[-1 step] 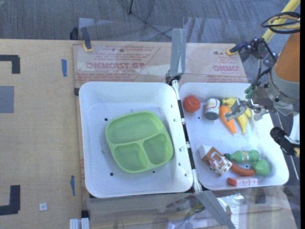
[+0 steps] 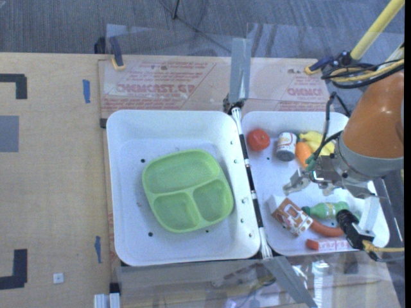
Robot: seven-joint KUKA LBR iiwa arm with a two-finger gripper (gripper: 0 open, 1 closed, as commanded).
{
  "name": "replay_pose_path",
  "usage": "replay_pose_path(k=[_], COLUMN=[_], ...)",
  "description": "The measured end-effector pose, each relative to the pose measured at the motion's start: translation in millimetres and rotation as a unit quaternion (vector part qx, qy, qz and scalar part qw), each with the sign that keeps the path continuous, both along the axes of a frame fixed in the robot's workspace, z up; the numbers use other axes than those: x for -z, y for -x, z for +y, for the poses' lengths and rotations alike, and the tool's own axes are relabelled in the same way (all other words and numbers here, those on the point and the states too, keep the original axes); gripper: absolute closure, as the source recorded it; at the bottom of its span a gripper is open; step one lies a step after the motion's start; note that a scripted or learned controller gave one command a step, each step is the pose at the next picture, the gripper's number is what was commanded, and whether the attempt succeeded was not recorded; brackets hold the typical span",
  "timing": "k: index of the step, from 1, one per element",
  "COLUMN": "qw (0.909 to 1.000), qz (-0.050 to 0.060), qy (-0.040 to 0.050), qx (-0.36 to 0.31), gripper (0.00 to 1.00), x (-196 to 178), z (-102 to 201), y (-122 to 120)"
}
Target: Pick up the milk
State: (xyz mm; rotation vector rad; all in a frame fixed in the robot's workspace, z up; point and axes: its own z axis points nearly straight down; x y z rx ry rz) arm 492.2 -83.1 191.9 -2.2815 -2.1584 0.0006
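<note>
1. The milk, a small red-and-white carton, lies tilted on the floor of the right bin, near its front-left corner, touching an orange carrot
2. The pincer hangs just above and behind it, grasping nothing; I cannot tell its spread
3. A green bottle lies close beside, crowding the approach
4. The green plate sits in the left bin, apart
</note>
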Motion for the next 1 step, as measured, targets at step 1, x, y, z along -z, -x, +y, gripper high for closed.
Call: replay_pose_path(k=[1], qw=[0.9981], qz=[0.001], qy=[-0.0003], qx=[-0.062], gripper=[0.0], x=[7.9], z=[137.6], y=[13.3])
